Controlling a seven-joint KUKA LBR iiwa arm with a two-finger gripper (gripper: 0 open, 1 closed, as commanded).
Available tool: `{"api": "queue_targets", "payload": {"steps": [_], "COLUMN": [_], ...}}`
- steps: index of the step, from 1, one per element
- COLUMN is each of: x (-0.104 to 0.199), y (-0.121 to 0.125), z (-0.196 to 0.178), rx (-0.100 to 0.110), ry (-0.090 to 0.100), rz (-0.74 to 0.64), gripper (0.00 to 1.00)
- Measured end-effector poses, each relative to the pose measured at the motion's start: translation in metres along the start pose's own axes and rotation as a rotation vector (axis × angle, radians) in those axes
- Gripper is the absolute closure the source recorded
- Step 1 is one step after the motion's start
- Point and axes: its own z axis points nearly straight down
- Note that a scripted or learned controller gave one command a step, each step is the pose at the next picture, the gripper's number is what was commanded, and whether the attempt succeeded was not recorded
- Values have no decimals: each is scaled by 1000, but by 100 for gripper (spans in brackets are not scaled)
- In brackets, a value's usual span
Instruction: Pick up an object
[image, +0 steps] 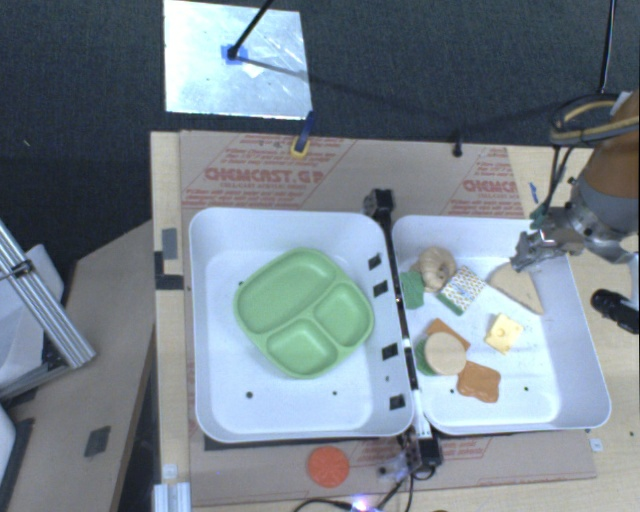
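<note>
Now the end effector (527, 250) is hovering at the right bin's (580, 400) two o'clock; nothing lifted yet, its grip unreadable.

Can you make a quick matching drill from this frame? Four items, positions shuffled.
Items:
1. green divided plate
2. yellow cheese piece
3. orange disc
4. pincer

Places:
A. on the cardboard in front of the bins
B. over the right bin's far right corner
C. in the left bin
D. right bin, right of the round sandwich piece

Pairs: 1-C, 2-D, 3-A, 4-B
</note>
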Motion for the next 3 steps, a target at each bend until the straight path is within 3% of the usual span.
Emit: {"api": "queue_targets", "payload": {"steps": [1, 3], "x": [0, 116], "y": [1, 20], "z": [-23, -37], "rx": [3, 5], "ry": [1, 4], "rz": [0, -4], "gripper": [100, 100]}}
